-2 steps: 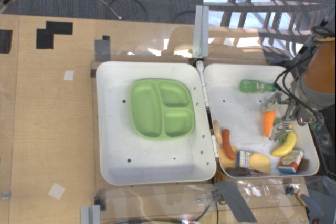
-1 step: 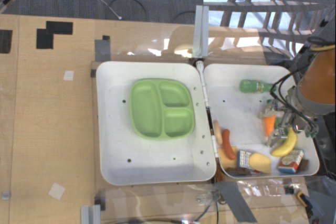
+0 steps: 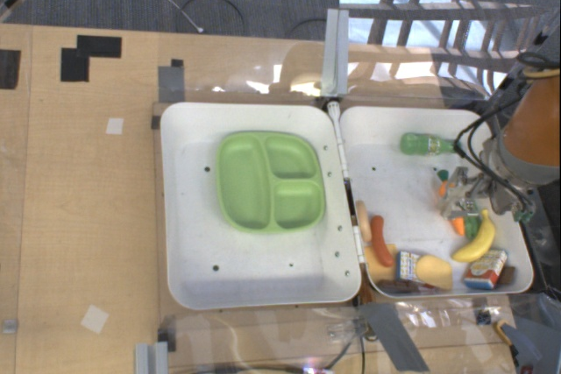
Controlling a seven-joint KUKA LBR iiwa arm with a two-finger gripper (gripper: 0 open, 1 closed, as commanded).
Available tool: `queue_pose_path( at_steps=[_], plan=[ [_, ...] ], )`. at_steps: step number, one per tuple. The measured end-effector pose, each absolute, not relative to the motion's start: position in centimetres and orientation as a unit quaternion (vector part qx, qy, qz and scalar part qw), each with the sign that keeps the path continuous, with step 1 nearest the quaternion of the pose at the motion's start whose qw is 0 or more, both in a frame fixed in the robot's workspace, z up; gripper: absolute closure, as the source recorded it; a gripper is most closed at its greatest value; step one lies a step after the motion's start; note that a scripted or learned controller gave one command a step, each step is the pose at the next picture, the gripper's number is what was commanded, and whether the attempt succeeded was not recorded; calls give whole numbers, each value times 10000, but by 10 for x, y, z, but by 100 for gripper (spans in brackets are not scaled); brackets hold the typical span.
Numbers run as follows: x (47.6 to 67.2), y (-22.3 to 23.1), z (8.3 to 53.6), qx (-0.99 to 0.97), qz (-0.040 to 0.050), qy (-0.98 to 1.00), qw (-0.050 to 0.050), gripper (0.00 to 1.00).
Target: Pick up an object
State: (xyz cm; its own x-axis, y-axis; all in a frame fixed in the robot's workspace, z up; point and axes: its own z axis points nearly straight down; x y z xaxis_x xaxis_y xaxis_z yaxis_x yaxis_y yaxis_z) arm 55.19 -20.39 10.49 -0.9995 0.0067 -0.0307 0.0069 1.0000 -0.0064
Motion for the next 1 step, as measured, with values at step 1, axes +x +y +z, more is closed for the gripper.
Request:
queue_pose_path(
  at_steps=[1],
  plan=[
    [537, -200, 255, 1759, -10, 9844, 86, 100]
  ],
)
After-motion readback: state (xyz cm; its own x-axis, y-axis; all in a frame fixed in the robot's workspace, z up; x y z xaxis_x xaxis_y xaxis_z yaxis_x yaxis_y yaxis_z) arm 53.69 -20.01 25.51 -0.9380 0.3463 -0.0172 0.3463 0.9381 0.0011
